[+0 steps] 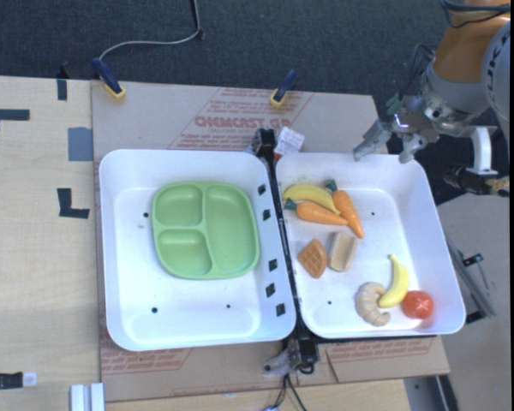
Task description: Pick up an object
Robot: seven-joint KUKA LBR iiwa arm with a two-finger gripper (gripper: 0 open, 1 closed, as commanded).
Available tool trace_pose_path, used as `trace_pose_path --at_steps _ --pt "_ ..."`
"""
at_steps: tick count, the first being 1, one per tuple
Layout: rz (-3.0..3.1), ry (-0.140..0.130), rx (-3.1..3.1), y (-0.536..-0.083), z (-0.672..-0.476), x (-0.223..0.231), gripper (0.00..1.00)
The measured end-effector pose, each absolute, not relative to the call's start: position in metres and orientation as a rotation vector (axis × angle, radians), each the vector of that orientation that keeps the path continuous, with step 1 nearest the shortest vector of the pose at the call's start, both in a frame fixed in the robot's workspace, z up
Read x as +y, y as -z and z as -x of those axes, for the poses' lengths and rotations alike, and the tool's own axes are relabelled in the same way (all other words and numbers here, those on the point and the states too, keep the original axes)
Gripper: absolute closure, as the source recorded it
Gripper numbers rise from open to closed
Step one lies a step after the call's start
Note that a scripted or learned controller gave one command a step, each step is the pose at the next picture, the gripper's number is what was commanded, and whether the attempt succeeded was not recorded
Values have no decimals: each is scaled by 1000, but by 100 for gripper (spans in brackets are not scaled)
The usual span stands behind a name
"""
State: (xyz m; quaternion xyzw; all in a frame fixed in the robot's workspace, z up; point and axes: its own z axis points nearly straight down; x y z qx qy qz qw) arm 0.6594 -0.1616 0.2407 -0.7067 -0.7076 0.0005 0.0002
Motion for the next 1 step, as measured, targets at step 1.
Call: trace_pose_path --at_steps 1 --pt "2218 -4 -2220 -127 -626 -129 0"
